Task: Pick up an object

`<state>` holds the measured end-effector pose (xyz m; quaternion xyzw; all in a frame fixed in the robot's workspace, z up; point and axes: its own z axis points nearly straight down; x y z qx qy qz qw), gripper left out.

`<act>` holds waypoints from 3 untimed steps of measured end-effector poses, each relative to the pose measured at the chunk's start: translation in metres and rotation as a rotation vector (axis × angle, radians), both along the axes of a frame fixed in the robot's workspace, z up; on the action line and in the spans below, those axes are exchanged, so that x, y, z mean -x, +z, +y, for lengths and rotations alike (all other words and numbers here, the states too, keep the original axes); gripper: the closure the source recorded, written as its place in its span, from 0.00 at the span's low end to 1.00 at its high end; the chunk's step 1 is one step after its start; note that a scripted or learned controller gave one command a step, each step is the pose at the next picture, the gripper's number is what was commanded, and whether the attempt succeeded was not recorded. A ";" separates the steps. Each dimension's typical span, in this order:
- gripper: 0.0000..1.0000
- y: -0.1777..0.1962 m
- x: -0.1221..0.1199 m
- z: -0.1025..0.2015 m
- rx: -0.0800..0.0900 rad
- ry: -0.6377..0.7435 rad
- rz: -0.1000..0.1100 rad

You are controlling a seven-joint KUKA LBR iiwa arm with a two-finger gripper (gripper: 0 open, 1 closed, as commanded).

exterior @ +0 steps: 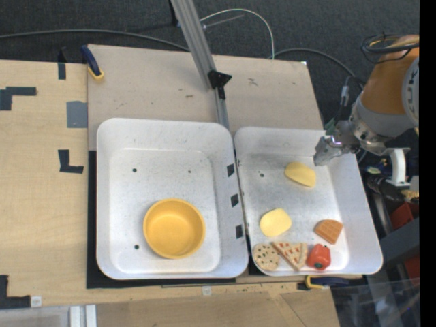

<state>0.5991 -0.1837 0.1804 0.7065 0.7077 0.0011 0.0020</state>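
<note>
Lower edge of the frame: the bench front, with two shallow white bins side by side. In the left bin (116,142), a yellow bowl (174,227) sits upright toward the lower middle, alone. In the right bin (361,210), five small pieces crowd the lower part: a round cracker (266,256) touching a wedge-shaped cracker (290,254), a red pepper (318,256) just beside the wedge, an orange-brown piece (328,231) above the pepper, and a pale yellow round piece (275,222) near the bin's left wall. Farther up lies a yellow lump (300,174), well apart from the rest, so it looks the easiest candidate for a pick. The gripper (324,152) hangs just to the upper right of that lump, nothing visibly between its fingers; whether they are spread or closed cannot be told at this size. Upper frame: a slanted metal post (197,36), loose cables (259,26), and a yellow-jawed clamp (92,63) at the board's upper left corner.
</note>
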 end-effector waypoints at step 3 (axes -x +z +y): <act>1.00 0.100 0.001 0.044 -0.003 0.005 0.006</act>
